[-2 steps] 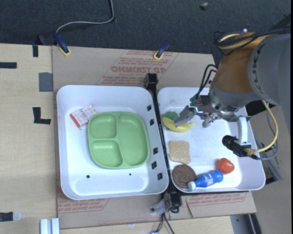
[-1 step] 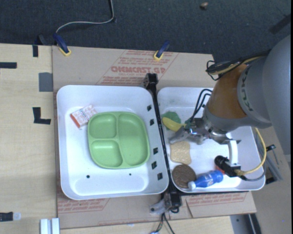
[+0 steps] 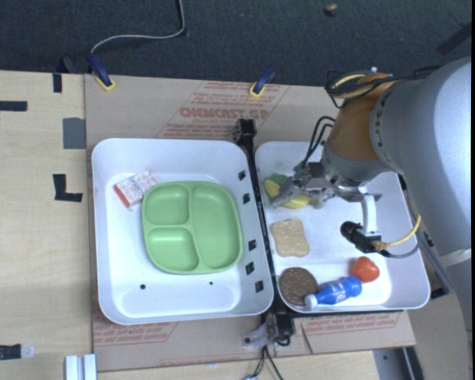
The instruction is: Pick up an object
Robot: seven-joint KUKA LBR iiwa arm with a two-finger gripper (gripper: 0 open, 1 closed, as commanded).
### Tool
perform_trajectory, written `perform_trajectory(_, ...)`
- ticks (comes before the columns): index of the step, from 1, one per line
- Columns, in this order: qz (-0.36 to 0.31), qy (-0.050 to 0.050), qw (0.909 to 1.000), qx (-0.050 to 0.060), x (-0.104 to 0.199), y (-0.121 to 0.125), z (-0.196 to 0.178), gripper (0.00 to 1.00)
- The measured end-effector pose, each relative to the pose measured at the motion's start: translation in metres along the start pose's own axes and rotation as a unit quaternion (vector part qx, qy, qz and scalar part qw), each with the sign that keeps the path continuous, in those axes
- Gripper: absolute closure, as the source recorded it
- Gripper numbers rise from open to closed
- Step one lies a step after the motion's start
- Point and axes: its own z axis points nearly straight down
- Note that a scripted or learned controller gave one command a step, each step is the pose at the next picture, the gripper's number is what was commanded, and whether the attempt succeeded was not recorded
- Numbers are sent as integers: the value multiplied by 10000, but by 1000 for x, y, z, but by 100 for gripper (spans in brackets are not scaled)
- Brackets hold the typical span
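Fingers (image 3: 289, 193) down in the far-left corner of the right bin (image 3: 404, 236), over a yellow item (image 3: 298, 203) and a green item (image 3: 274, 186); can't tell if they're spread or clamped on anything. Same bin, nearer: tan cracker-like piece (image 3: 290, 237), brown round disc (image 3: 298, 284), blue bottle (image 3: 336, 292), red ball (image 3: 366, 269). Left bin (image 3: 111, 236): green divided plate (image 3: 193, 226), small red-white packet (image 3: 134, 188) at its far-left.

The claw (image 3: 294, 190) sits low over a yellow and green object (image 3: 283, 191) in the right bin (image 3: 404, 291); the left bin (image 3: 111, 236) holds a green divided plate (image 3: 192, 226).
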Motion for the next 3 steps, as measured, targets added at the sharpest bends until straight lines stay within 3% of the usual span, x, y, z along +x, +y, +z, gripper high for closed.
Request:
perform_trajectory(1, 4, 6, 10000, 68, 1, 54, 2, 0)
perform_trajectory(2, 7, -3, 10000, 91, 1, 56, 2, 0)
perform_trajectory(3, 4, -11, 9999, 104, 1, 55, -7, 100)
